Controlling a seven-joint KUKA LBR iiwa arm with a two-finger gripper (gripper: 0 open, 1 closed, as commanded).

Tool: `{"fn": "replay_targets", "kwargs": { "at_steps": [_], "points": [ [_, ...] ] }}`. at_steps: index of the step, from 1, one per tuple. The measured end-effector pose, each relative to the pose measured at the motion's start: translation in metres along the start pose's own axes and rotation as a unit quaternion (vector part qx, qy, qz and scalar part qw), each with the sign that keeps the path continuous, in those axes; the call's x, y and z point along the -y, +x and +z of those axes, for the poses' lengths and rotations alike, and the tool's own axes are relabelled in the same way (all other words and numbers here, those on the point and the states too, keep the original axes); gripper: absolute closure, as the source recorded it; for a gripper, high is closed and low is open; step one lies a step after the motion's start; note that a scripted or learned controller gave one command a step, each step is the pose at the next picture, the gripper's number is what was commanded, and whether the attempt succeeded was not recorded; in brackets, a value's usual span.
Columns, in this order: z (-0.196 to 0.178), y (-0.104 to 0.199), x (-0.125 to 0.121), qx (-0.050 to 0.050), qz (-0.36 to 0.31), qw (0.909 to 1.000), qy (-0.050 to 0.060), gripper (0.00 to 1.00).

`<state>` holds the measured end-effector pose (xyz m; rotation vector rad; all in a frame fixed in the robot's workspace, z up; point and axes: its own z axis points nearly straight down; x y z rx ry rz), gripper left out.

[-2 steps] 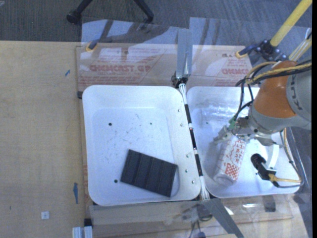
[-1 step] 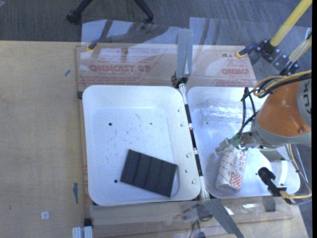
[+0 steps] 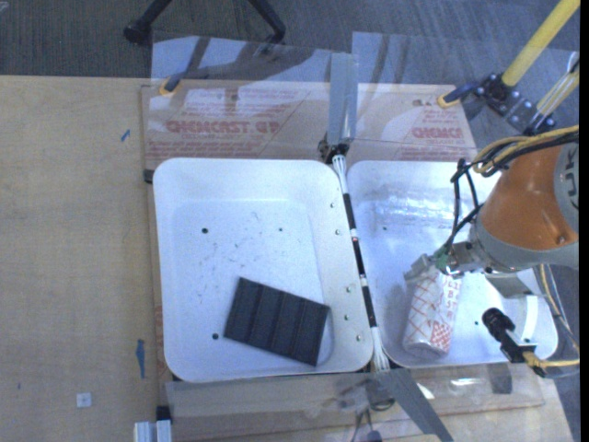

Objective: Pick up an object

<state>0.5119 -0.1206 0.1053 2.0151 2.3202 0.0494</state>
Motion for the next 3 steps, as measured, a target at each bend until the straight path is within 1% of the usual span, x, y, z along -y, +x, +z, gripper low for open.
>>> {"fn": "replay_targets", "kwargs": {
  "at_steps": [1, 2, 3],
  "points": [
    [-0.058, -0.028, 0.026, -0.007, 0.122, 0.9921, 0.027, 1.00],
    [-0.052, -0.009, -0.066, -0.011, 0.104, 0.9937, 0.039, 1.00],
    [-0.070, 0.034, -0.098, -0.013, 0.029, 0.9988, 0.037, 1.00]
  ]
}}
